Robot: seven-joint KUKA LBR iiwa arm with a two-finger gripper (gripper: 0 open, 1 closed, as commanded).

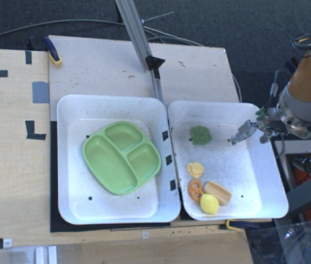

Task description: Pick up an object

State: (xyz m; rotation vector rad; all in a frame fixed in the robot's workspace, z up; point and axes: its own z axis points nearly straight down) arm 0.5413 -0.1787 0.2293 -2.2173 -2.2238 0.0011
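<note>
The right bin holds several small toy foods. A dark green lump lies near its back left. Toward the front left sit a pale yellow piece, an orange ring, a tan block and a yellow lemon-like ball, packed close together. My gripper hangs over the bin's back right part, to the right of the green lump and apart from it. It is open, and nothing is between its fingers.
The left bin holds a green divided plate. A slanted metal pole stands behind the bins where they meet. The arm's orange band and wrist lie over the right bin's right edge.
</note>
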